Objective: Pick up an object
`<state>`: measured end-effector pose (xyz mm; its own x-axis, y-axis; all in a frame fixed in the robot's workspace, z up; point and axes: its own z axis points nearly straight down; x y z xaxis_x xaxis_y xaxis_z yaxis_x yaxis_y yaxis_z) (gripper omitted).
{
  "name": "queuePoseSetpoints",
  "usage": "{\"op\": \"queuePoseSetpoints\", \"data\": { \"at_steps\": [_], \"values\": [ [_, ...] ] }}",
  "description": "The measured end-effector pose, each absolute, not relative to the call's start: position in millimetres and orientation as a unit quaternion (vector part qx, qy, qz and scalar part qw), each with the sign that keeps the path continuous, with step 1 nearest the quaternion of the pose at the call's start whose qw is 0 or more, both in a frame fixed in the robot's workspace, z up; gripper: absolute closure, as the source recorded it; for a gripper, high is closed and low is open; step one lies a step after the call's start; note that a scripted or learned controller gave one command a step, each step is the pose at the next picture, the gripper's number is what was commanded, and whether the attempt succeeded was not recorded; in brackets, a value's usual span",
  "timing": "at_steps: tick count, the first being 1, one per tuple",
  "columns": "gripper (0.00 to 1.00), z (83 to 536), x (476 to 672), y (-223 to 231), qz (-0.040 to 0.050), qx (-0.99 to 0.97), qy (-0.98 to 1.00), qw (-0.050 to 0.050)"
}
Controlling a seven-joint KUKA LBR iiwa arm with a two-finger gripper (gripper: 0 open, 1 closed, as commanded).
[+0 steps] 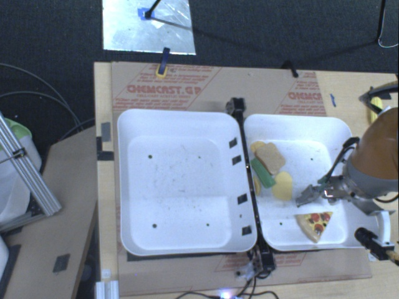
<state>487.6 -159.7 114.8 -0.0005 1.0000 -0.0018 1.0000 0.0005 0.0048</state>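
Observation:
The right bin (pixel 299 132) holds a slice of bread (pixel 269 157), a green piece (pixel 264 174) under its lower edge, a yellow fruit-like piece (pixel 283 185) and a pizza slice (pixel 315 223) near the bin's front. My gripper (pixel 310 195) hangs low in that bin, right of the yellow piece and just above the pizza slice. Nothing shows between its grey fingertips. The orange band of the arm (pixel 377 157) sits at the right edge.
The left bin (pixel 181 182) lies beside the right one, with a black hinge strip (pixel 246 179) between them. Both rest on a cardboard sheet (pixel 206 86). A metal plate (pixel 148 16) lies at the back, and an aluminium frame (pixel 25 167) stands at the left.

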Motion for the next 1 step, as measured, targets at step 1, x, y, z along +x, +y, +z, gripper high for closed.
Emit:
{"op": "queuePoseSetpoints", "data": {
  "at_steps": [1],
  "values": [
    [0.0, 149.0, 488.2, -89.9, 0.0022, 0.703, 0.711, 0.001]
  ]
}}
